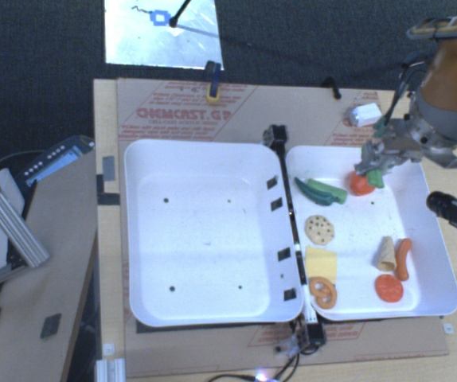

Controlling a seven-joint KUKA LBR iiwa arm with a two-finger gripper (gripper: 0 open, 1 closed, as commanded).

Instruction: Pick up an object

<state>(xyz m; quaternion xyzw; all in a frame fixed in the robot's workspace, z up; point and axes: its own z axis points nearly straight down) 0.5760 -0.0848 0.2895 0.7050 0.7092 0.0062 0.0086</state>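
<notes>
A: Two bins sit side by side on the counter (173, 102), don't they? How much room have you got?

B: Plenty on one side. The left bin (205, 233) has a wide bare floor. The right bin (427, 237) is busier: a green pod (322, 190), a cookie (319, 229), a cheese slice (321, 263) and a pretzel (323, 293) line its left side, while a cone (384, 254), a sausage (403, 259) and a red disc (388, 289) sit near its right wall. The middle of its floor is open.

A: And your arm?

B: My arm (451, 78) reaches in from the right, bent down over the right bin's far corner.

A: The pincer?

B: My pincer (369, 169) is low at the far rim, right over a tomato (361, 185), which lies in that far corner beside the pod. Spread or pressed together, I cannot tell.
</notes>
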